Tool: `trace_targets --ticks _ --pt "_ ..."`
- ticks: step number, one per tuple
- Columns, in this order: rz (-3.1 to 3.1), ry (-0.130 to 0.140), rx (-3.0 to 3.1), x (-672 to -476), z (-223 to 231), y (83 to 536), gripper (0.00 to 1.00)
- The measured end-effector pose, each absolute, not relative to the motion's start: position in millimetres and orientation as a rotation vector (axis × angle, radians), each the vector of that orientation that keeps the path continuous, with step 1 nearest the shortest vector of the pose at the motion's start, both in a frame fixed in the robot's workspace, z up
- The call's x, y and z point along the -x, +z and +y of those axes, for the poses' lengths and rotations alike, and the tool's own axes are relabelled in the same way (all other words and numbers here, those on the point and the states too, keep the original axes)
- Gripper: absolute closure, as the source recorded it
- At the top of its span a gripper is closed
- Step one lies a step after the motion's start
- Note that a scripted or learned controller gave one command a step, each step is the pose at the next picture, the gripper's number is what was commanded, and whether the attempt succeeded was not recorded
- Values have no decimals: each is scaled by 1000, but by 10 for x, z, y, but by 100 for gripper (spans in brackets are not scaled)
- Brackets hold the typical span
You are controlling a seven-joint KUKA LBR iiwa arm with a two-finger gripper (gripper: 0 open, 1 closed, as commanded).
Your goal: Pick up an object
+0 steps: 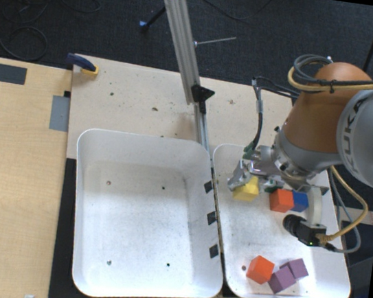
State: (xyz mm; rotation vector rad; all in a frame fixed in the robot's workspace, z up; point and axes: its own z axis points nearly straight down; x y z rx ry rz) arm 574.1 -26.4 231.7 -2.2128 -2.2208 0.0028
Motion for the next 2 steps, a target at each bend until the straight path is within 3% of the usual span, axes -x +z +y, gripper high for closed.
trace_targets --ticks 2 --pt "-2221 6 2213 -5792 740 2232 100"
